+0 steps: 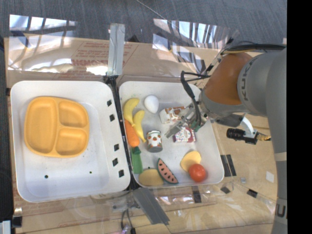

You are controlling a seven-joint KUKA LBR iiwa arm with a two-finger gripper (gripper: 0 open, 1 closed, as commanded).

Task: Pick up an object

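Note:
The right bin (213,152) holds several toy foods. My gripper (179,125) hangs low over the bin's middle right, reaching in from the right. It is between a small white carton (170,114) just above it and a pink-and-white packet (185,137) just below it, and I cannot tell if it touches either. A small can (154,140) stands to its left. A white egg (151,103) and two bananas (134,115) lie further left. I see nothing lifted off the bin floor.
A carrot (132,134) and a green piece (137,161) lie along the right bin's left wall. A watermelon slice (167,172), a yellow piece (191,159) and a tomato (197,172) sit near its front. The left bin (29,179) holds a yellow divided tray (56,126).

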